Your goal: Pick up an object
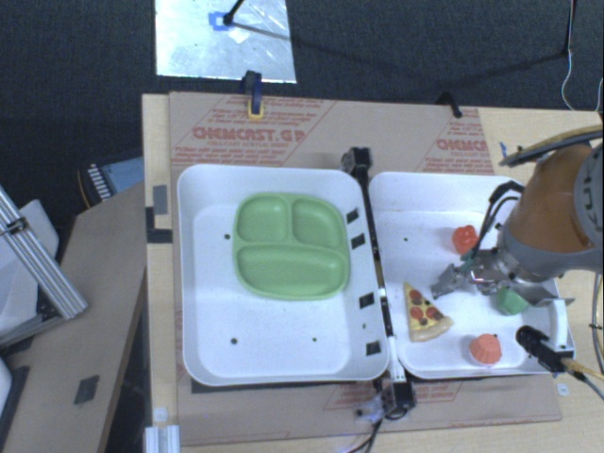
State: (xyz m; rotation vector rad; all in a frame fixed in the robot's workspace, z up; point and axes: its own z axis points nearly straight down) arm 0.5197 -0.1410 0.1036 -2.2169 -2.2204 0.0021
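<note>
Gripper [451,278] is hovering low in the right bin [415,196], finger spread not discernible, nothing visibly held, just beside the pizza slice [426,314] and near the orange piece [464,240]; risk: closing between targets and grasping nothing, or nudging the pizza slice away.

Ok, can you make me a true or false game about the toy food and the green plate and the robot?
1. The green plate lies in the left bin. True.
2. The pizza slice sits on the green plate. False: it lies in the right bin, near the divider.
3. The green plate has three compartments. True.
4. The gripper is above the left bin. False: it is over the right bin.
5. An orange toy lies near the front of the right bin. True.
</note>
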